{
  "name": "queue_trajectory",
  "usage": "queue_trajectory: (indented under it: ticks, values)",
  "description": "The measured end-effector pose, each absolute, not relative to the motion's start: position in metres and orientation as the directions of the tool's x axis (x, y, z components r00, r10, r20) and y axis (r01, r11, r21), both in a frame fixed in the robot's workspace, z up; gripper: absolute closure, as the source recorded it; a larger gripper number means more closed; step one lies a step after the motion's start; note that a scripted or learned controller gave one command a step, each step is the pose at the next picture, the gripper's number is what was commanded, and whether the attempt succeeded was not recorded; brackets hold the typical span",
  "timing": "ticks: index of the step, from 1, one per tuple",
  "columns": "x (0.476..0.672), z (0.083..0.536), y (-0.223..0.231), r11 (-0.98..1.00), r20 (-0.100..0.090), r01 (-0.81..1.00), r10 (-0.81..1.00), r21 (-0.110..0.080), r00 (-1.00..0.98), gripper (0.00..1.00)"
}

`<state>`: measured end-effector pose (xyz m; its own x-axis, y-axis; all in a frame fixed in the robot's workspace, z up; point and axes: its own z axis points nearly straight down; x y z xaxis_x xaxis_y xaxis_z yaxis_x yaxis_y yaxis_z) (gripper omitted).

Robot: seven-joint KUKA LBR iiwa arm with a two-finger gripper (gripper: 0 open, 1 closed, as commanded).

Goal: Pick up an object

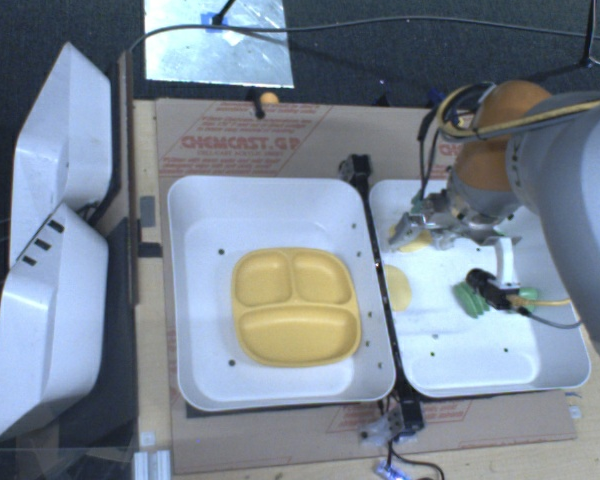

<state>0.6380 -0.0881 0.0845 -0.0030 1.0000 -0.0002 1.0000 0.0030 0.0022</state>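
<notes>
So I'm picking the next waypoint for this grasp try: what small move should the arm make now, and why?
Probably a short drop straight down onto the pale yellow piece. The tool sits low in the right bin, over that bin's upper left corner, and the piece pokes out right beneath it. The green object lies farther off, toward the bin's middle.
</notes>
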Motion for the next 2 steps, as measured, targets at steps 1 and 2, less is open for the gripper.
queue_trajectory:
  ticks: [1, 2]
  values:
    - [0.637, 0.084, -0.089, 0.001, 0.0, 1.0, 1.0, 0.0, -0.001, 0.0]
    - [0.585, 0.084, -0.089, -0.001, 0.0, 1.0, 1.0, -0.001, 0.001, 0.0]
